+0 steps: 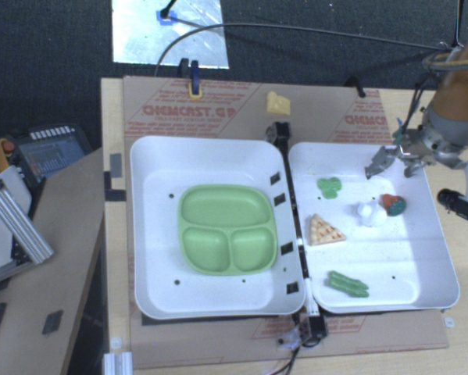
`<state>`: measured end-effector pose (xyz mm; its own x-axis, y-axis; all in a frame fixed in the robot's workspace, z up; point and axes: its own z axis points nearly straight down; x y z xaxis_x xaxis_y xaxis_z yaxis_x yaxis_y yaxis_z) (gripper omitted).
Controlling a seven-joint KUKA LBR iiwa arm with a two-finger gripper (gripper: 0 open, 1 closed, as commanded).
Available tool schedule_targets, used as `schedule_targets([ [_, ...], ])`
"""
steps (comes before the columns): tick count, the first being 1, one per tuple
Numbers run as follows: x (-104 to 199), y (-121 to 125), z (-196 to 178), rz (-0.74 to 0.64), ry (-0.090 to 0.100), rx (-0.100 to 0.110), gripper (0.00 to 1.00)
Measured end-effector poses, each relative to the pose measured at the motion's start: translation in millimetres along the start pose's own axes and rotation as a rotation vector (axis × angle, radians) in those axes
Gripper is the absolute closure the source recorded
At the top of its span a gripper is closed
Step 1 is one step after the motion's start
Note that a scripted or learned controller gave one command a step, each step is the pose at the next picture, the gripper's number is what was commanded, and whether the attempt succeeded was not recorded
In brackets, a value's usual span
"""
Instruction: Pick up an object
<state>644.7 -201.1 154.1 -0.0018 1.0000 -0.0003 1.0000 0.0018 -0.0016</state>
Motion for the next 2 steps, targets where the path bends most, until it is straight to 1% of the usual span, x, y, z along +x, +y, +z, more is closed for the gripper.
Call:
schedule_targets([
  [1, 9, -3, 56, -0.003, 0.001, 0.000, 0.00],
  [2, 8, -1, 41, -0.005, -0.001, -0.008, 1.00],
])
